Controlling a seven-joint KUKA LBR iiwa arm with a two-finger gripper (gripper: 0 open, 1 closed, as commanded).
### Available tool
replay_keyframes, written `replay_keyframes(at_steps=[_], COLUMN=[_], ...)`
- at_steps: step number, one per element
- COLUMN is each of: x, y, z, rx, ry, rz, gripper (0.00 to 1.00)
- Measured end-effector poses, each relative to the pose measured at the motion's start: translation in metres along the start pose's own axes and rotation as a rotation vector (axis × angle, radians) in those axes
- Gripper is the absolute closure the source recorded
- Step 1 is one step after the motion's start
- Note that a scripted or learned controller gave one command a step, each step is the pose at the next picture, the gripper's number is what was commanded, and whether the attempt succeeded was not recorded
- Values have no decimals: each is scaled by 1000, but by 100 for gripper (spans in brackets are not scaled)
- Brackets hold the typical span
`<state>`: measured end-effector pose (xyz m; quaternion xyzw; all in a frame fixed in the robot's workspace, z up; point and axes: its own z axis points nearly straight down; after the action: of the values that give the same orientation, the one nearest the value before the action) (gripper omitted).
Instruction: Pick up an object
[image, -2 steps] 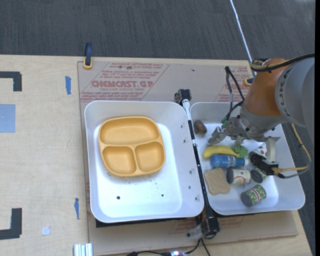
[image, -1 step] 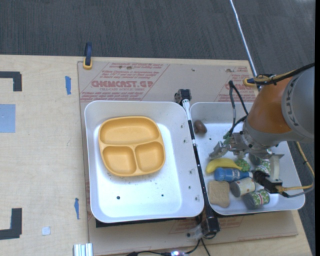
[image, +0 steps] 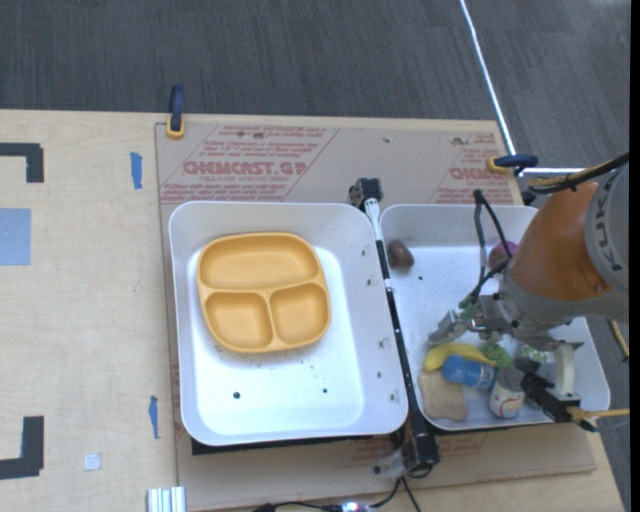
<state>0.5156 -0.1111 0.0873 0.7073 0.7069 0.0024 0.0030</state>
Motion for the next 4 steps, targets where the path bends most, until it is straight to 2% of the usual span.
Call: replay_keyframes(at_steps=[1, 2, 3, 4], x=[0, 0, 17, 18], y=[2, 2, 5, -15], z=[-11, -11, 1, 0], rx=[-7, -7, 4, -3], ry=[-2, -2, -1, 0], rz=[0, 0, 0, -1], gripper=[100, 0, 0, 0])
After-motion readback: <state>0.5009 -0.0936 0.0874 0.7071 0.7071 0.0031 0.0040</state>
